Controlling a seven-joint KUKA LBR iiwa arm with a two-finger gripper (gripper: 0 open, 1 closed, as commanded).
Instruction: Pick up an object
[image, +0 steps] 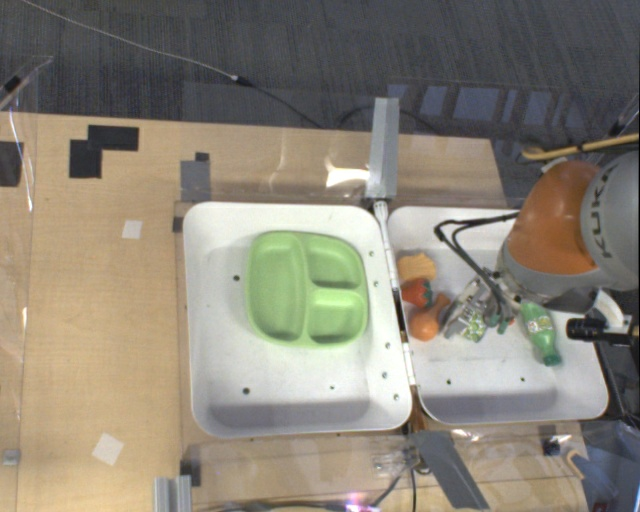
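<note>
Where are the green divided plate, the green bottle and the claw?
green divided plate (305, 288), camera view, centre ridge.
green bottle (541, 335), camera view, middle of its body.
claw (468, 318), camera view, between its fingertips.

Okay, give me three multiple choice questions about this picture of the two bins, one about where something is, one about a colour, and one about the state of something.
1. Where does the divided plate lie?
A. left bin
B. right bin
C. on the bench

2. What colour is the bottle in the right bin?
A. blue
B. green
C. white

3. How does the divided plate sit?
A. stood on edge
B. flat, compartments facing up
C. stacked on the bottle

Answers: 1 A, it rests inside the left bin. 2 B, its body is green. 3 B, its three hollows face the camera.
</note>
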